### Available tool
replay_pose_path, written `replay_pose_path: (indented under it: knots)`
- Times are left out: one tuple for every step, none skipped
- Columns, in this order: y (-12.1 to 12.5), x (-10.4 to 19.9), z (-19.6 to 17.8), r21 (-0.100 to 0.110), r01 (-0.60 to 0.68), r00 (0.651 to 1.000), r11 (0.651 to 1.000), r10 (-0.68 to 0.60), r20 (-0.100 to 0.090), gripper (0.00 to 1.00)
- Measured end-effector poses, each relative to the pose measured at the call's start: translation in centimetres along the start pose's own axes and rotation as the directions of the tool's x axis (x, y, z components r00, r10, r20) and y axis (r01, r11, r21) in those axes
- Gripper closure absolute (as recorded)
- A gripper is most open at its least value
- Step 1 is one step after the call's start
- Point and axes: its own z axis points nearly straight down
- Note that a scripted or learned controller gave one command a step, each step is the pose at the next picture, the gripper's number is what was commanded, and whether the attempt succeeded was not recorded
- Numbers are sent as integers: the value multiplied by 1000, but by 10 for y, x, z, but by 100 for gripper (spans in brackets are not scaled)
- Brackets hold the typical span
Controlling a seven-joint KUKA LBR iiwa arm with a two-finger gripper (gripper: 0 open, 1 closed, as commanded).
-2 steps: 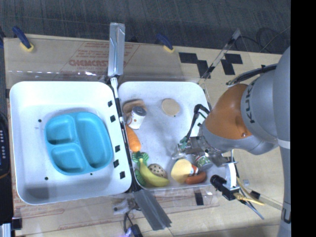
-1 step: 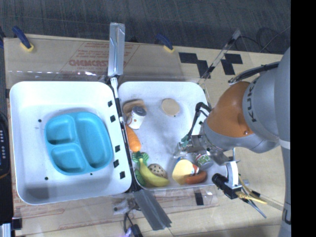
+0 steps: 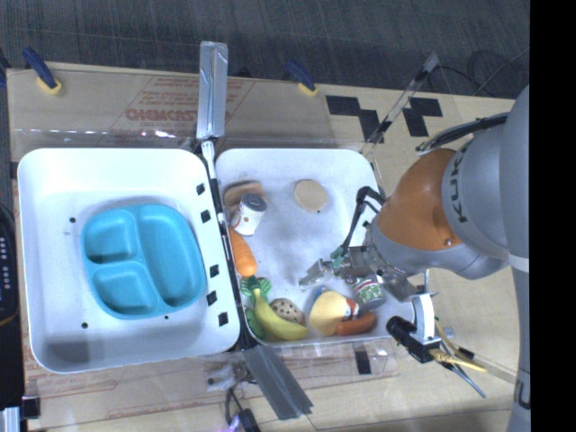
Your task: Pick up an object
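Observation:
The right bin (image 3: pixel 288 157) holds several small items. A carrot (image 3: pixel 243 255) lies along its left wall, with a banana (image 3: pixel 274 320) and a speckled cookie (image 3: pixel 286 310) at the front. A yellow fruit (image 3: pixel 328 309) and a red sausage (image 3: pixel 357 324) rest at the front right. My gripper (image 3: pixel 326 268) hangs low over the bin's right half, just above and behind the yellow fruit. A small labelled can (image 3: pixel 369 289) lies partly under the wrist. Nothing shows held in the gripper.
A tan round disc (image 3: pixel 311 195), a white cup (image 3: pixel 249 212) and a brown bun (image 3: pixel 241 190) sit at the back of the right bin. The left bin (image 3: pixel 54 178) holds a blue divided plate (image 3: pixel 144 259). The arm's orange band (image 3: pixel 418 210) overhangs the right wall.

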Motion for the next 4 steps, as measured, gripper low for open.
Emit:
replay_pose_path:
  knots:
    - [28, 58, 21, 3, 123, 992, 992, -123, -2, 0]
    - [110, 51, 20, 1, 9, 1000, 1000, -9, 1, 0]
    - [84, 44, -103, -7, -140, 990, 990, 140, 1, 0]
    - [68, 1, 8, 12, -209, 978, 978, 209, 1, 0]
